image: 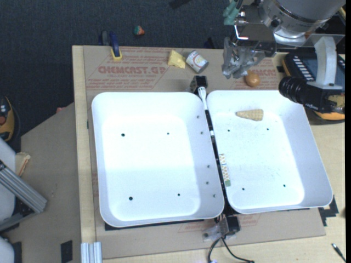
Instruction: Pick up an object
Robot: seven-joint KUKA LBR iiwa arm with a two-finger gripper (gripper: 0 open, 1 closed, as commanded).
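Camera view is showing the gripper (237,69) hanging above the bench behind the right bin (307,147); can't tell its state. The cone-shaped snack (250,114) is lying near the bin's back wall, so I'd be centering over it before dropping.

The scene is brightly and evenly lit from above. The left bin (148,158), well to the left of and below the gripper (237,70), is blown out to near-pure white across its floor, hiding surface detail. The right bin (274,163), directly below the gripper, shows faint grey speckle. Shadows are soft and short. The dark carpet (49,21) far left looks grainy; overall sharpness is modest.
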